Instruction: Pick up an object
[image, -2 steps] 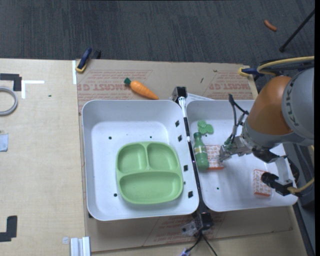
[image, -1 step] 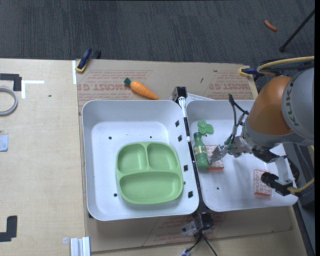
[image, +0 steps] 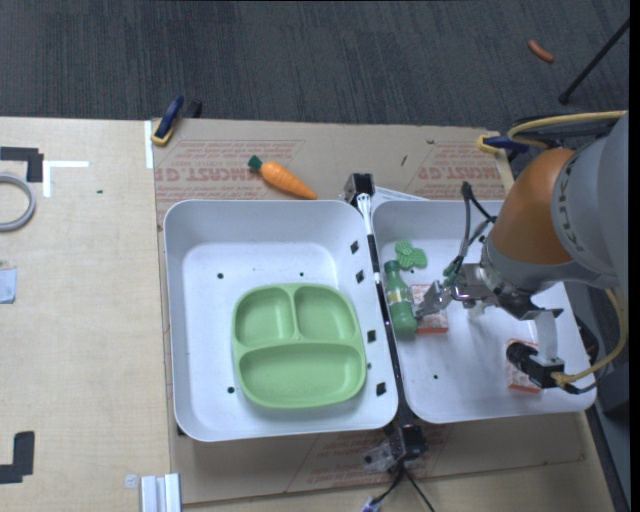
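**Ana:** Over the right bin (image: 480, 400), near its left wall, the gripper (image: 432, 303) hangs low, with the grey arm (image: 590, 200) and its orange band (image: 530, 210) reaching in from the bin's right side.

**Ben:** And the fingers?

**Ana:** I cannot tell whether they are spread or pressed together — the tips blur into a small red-and-white packet (image: 432, 322) lying just under them. Nothing is clearly pinched.

**Ben:** What else lies there?

**Ana:** A green bottle (image: 399, 300) lies along the left wall, just beside the gripper, and a green leafy toy (image: 409, 254) sits past its top end, toward the bin's far-left corner. Another red-and-white packet (image: 520, 378) rests near the bin's near-right corner, partly behind a black part of the arm.

**Ben:** The left bin (image: 200, 240)?

**Ana:** It carries a pale green divided plate (image: 298, 345) — three compartments — set toward the near-right corner.

**Ben:** Outside the bins?

**Ana:** A toy carrot (image: 283, 177) lies on the cardboard (image: 220, 160) beyond the left bin's far edge, well apart from the gripper.
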